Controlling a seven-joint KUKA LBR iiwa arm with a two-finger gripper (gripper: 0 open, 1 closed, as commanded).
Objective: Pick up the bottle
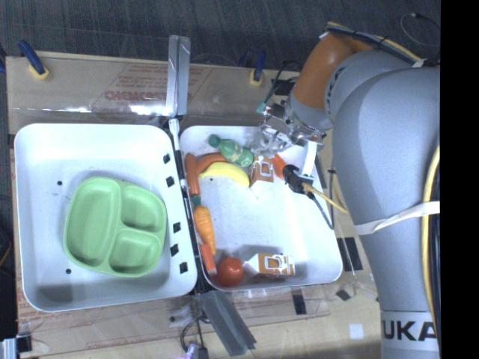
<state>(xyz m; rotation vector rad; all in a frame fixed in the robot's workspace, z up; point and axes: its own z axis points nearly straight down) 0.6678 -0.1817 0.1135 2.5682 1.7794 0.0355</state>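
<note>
Green against white plastic, the bottle lies on its side at the far end of the right bin, its cap end pointing toward the divider between the two bins. A yellow banana curves just below it, touching or nearly touching its lower edge, and an orange carrot-like piece runs along the bin's left wall beside both.

The gripper of the grey arm hangs over the same far end of the right bin, just to the right of the bottle. Whether it is released or clenched cannot be told: the metal parts at the wrist blur together from this angle. Nothing can be made out in its grasp, and the bottle rests on the bin floor apart from it. The orange band above the wrist shows at the top of the frame.

Directly under the gripper sits a small orange-and-white carton, with a red-orange piece close to its right. A second carrot lies lower along the left wall. At the near edge of the right bin are a red tomato and another orange-and-white carton lying flat beside it.

The left bin holds a pale green divided plate, set toward its near half. Blue clamps grip the far edge of the bench.
</note>
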